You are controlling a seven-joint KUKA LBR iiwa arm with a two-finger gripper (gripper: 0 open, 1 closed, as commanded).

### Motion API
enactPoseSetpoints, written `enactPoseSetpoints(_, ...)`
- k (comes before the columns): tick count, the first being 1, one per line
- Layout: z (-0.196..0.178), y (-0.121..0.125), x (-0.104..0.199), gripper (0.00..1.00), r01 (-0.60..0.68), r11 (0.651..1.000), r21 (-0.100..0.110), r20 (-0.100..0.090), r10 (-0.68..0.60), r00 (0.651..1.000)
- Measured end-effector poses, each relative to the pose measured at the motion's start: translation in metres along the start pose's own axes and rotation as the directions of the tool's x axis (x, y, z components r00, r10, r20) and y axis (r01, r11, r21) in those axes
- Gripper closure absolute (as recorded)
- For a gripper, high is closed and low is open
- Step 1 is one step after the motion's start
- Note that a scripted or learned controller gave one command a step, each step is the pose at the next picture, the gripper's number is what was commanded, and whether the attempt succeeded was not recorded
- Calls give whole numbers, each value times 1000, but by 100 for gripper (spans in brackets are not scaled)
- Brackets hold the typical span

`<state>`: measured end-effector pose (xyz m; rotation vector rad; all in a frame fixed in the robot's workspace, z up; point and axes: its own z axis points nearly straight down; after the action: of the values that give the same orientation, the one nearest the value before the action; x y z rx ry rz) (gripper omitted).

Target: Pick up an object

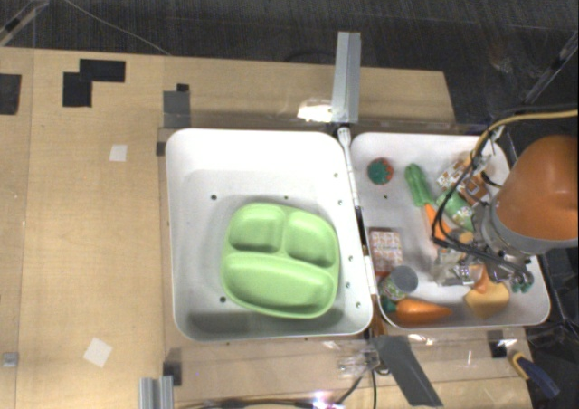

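The right bin [540, 312] holds several small objects. Among them are a red and green ball [380, 171], a green cucumber-shaped piece [418, 185], a patterned little box [386, 249], a grey round piece [399, 281], an orange carrot [422, 311] and a yellow-orange chunk [487, 299]. My gripper [457, 264] hangs low over the right half of this bin, just above the yellow-orange chunk, under the orange wrist band [543, 194]. Cables and the wrist hide what lies directly beneath it.
The left bin [185, 217] carries a green divided plate [282, 260] in its lower middle. A grey metal post [346, 77] stands behind the wall between the two bins. Wooden bench top spreads to the left.
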<state>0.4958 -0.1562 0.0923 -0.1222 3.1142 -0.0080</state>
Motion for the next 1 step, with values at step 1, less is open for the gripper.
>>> enactPoseSetpoints(1,1,0,1,0,0,1000,-1,-6,0,1000)
